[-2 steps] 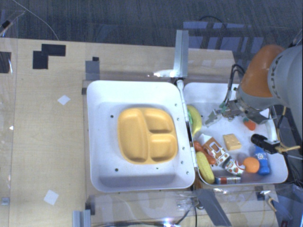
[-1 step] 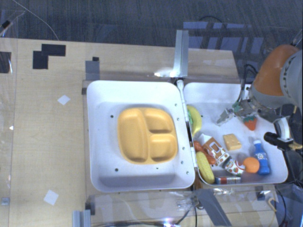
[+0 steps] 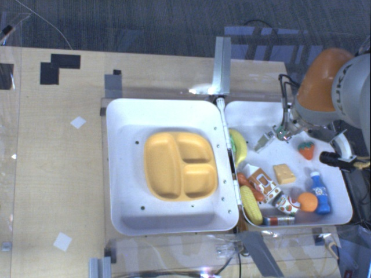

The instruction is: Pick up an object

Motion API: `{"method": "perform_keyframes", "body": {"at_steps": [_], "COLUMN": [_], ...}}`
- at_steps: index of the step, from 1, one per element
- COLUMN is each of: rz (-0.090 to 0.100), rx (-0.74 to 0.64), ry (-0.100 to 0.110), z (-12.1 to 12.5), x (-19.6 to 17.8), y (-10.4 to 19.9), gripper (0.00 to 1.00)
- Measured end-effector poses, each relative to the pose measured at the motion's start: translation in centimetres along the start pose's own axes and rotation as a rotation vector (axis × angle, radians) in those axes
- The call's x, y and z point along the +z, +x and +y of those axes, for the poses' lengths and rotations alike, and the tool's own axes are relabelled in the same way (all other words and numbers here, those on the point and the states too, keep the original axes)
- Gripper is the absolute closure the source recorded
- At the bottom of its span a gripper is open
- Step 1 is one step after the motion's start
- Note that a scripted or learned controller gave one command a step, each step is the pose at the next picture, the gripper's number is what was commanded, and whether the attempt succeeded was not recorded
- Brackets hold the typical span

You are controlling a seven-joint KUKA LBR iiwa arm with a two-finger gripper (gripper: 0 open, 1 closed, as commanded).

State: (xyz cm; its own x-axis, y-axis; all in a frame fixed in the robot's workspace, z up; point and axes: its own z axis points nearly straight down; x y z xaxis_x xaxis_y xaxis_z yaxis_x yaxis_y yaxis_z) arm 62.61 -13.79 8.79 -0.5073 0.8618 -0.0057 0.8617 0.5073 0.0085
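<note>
We should pick one toy that lies apart from the heap, such as the cracker (image 3: 283, 173) just below the fingers (image 3: 265, 141), and come straight down over it. The arm (image 3: 324, 91) reaches in from the right, wrist tilted. The fingers hang spread wide and carry nothing, above the right bin (image 3: 249, 112).

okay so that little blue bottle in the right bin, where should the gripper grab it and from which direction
Judging by its pose, grip the blue bottle across its narrow body, coming straight down from above. It lies roughly lengthwise with its white cap toward the bin's far side, and the orange ball sits close on one side, so close the fingers carefully there.
</note>
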Motion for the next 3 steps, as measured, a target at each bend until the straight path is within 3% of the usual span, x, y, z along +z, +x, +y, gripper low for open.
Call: {"method": "perform_keyframes", "body": {"at_steps": [1,2,3], "rz": [-0.001,0.001,-0.006], "rx": [-0.069,0.227,0.169], "ry": [-0.001,0.003,-0.001], "z": [-0.6,4.8,2.3], "x": [-0.1,0.0,-0.2], "y": [0.9,0.0,3.2], "gripper": [0.00,0.00,0.00]}}
